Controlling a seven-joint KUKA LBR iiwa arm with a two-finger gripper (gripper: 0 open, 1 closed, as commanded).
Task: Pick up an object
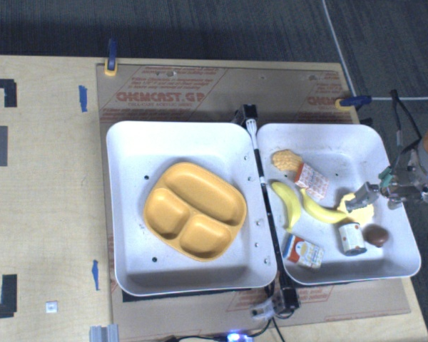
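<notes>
The pincer (362, 199) is poised low over the banana (321, 210) in the right bin (396, 262); the approach step is judged underway. Its spread cannot be told, perhaps from blur. Descent and closure are called for next.

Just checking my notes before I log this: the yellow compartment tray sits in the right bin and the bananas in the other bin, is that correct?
Not quite: the camera view shows the yellow compartment tray in the left bin. The bananas do lie in the other bin, the right one.
</notes>
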